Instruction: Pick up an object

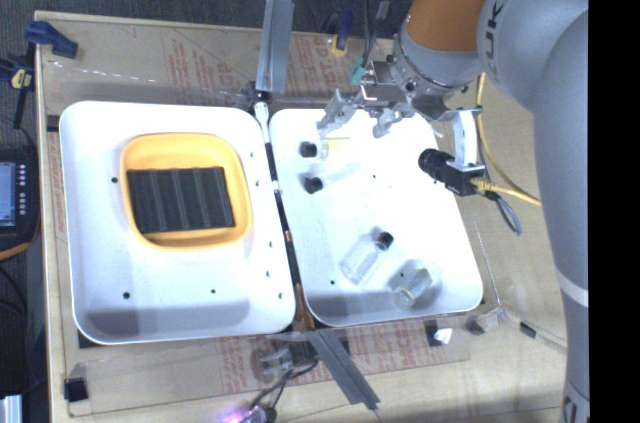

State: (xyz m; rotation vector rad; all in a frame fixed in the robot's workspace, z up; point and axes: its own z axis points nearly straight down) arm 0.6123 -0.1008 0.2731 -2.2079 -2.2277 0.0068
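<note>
Here the gripper (362, 118) is seen above the far edge of the right bin (455, 286), and its two fingers are spread apart with nothing between them. The nearest things are two small dark caps (310, 151), which lie just to the camera-left of the gripper and a little nearer to the front of this bin; a clear bottle (365, 256) with a dark cap lies well apart from the gripper, toward the front edge, with its long axis slanted. It is judged that a short move down and left would be needed for the caps.
</note>
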